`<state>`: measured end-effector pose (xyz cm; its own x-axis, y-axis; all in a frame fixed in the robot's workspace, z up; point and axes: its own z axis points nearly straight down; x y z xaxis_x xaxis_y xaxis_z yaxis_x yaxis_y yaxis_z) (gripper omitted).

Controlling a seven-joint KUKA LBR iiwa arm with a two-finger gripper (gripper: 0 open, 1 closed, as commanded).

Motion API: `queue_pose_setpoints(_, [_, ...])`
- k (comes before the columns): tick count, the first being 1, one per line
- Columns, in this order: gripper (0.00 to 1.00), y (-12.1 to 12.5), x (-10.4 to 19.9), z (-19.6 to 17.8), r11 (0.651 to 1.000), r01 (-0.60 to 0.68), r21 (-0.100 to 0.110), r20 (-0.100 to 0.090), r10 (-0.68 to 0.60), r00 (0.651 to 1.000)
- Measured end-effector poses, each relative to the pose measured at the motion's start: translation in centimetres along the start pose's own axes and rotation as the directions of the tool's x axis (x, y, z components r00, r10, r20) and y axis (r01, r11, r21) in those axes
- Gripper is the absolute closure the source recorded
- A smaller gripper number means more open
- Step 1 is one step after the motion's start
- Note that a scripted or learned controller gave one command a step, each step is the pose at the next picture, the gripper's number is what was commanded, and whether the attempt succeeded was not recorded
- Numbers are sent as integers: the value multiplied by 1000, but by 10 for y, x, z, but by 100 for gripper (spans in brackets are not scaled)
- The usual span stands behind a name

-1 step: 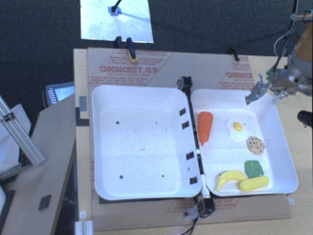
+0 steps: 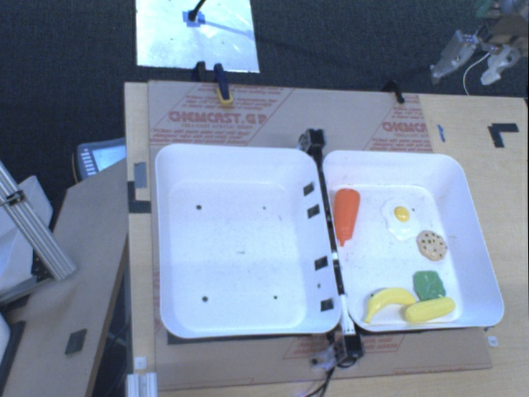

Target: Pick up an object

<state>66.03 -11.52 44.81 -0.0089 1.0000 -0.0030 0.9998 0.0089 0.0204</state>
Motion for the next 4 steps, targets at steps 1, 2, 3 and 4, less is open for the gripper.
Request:
queue_pose_setpoints(1, [0,11,50,-91,1000,1,6,-3,-1,1000])
queue_pose_setpoints(2, [100,11,47,-97,1000,0,13,-1,0,1000])
queue_pose_setpoints(3, [100,1,117,-87,1000,1,18,-5,-1,1000])
queue_pose_setpoints(4, [100,-34,149,-89,1000,-1,17,-4,2,1000])
